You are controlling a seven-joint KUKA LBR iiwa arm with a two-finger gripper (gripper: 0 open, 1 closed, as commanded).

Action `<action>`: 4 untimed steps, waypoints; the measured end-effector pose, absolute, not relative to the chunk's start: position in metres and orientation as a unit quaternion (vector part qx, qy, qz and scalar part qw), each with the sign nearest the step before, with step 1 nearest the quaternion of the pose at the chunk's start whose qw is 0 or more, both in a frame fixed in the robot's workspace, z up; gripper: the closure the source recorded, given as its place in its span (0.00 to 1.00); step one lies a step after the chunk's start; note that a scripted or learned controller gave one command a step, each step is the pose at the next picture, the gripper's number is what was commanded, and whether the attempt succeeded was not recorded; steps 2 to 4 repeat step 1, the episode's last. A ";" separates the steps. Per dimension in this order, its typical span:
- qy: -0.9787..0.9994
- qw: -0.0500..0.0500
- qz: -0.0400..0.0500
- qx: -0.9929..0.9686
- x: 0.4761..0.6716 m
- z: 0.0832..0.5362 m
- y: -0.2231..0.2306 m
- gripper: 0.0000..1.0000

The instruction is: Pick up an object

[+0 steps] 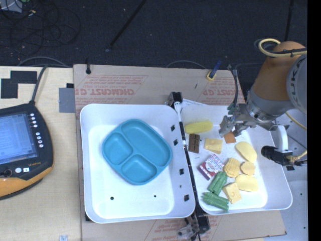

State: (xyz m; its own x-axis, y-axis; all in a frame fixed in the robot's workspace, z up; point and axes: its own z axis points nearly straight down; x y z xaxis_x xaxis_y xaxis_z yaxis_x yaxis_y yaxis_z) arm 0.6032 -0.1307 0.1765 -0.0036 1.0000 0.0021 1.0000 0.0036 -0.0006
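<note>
The right bin (279,186) holds several toy foods: a yellow corn piece (198,127), a brown chocolate bar (193,143), a cheese wedge (213,145), a pink packet (211,165), a yellow waffle (231,167), pale yellow pieces (246,151) and green vegetables (217,182). My gripper (229,132) hangs over the bin's far middle. A small orange-brown block (230,138) sits between its fingertips, just right of the cheese wedge. The grey arm with its orange band (275,79) reaches in from the right.
In the left bin (86,134) lies a blue divided plate (136,151). A ridge with black clips (181,149) separates the bins. A black fitting (275,154) juts over the right bin's right side. A control tablet (20,144) lies at the far left.
</note>
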 end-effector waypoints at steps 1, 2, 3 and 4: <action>-0.709 0.001 0.000 -0.705 0.597 0.209 -0.052 1.00; -0.709 0.001 0.000 -0.705 0.597 0.209 -0.052 1.00; -0.709 0.001 0.000 -0.705 0.597 0.209 -0.052 1.00; -0.709 0.001 0.000 -0.705 0.597 0.209 -0.052 1.00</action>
